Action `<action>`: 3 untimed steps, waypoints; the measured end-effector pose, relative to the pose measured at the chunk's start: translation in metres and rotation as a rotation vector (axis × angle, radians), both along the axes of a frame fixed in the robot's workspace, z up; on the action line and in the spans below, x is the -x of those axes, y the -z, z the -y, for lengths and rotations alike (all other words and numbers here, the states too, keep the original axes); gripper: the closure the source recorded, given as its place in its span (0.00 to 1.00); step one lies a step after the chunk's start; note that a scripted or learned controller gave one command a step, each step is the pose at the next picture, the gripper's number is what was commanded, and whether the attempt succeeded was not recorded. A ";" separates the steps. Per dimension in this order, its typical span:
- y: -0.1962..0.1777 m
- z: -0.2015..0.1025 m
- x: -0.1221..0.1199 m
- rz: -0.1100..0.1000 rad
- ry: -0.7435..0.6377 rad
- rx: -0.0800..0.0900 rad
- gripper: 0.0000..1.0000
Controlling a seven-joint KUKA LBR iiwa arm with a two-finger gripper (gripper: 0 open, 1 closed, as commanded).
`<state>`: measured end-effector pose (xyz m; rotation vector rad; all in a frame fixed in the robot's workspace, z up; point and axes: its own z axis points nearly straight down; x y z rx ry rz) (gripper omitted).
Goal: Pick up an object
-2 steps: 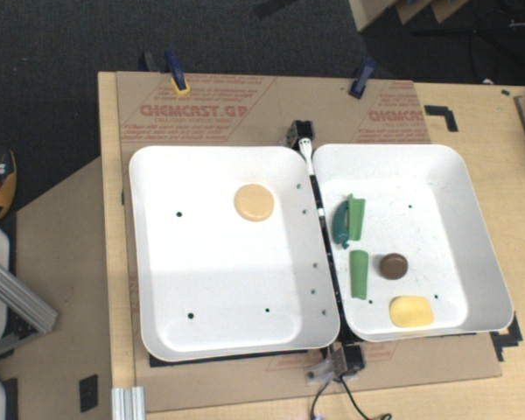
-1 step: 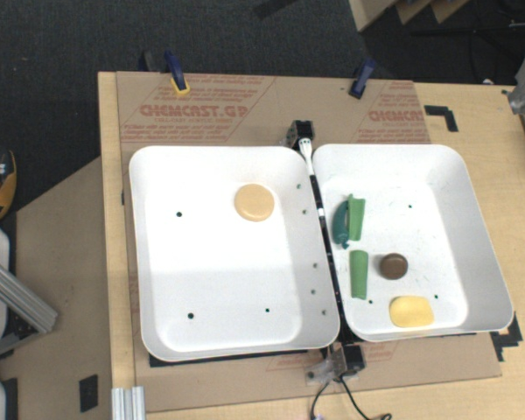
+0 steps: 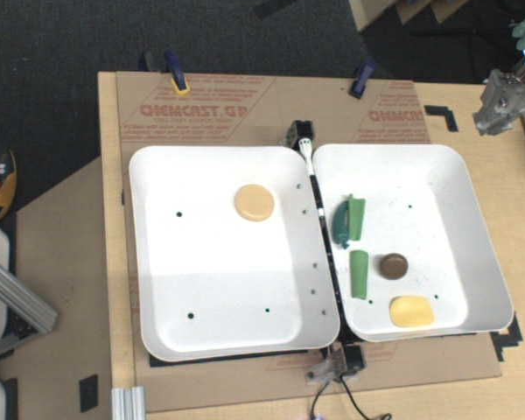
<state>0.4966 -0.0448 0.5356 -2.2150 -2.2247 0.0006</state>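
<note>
Camera view. Two shallow white bins sit side by side on a cardboard-covered bench (image 3: 245, 383), their inner walls touching along the middle. The left bin (image 3: 157, 261) holds a single pale yellow round disc (image 3: 255, 203), lying toward its far right part, apart from every wall. The right bin (image 3: 446, 191) holds four things, all in its left and near portions: a teal and green elongated piece (image 3: 347, 220) close to the dividing wall; a green bar (image 3: 359, 274) just below it, lying lengthwise toward the near edge; a brown round object (image 3: 394, 266) just beside the bar on its right; and a yellow soft-edged block (image 3: 411, 311) near the front wall, below the brown object. The gripper (image 3: 506, 103) appears at the upper right, over the bench beyond the right bin's far corner, well apart from all objects. Whether its fingers are open or closed cannot be told; nothing is seen between them. Two blue clamps (image 3: 174, 71) grip the board's far edge.
</note>
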 end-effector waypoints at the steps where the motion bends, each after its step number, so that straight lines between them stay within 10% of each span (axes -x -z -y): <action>1: 0.084 -0.062 0.007 -0.008 -0.002 0.000 1.00; 2: 0.087 -0.098 0.018 -0.001 0.000 0.001 1.00; 3: -0.003 -0.129 0.017 0.013 0.001 -0.001 1.00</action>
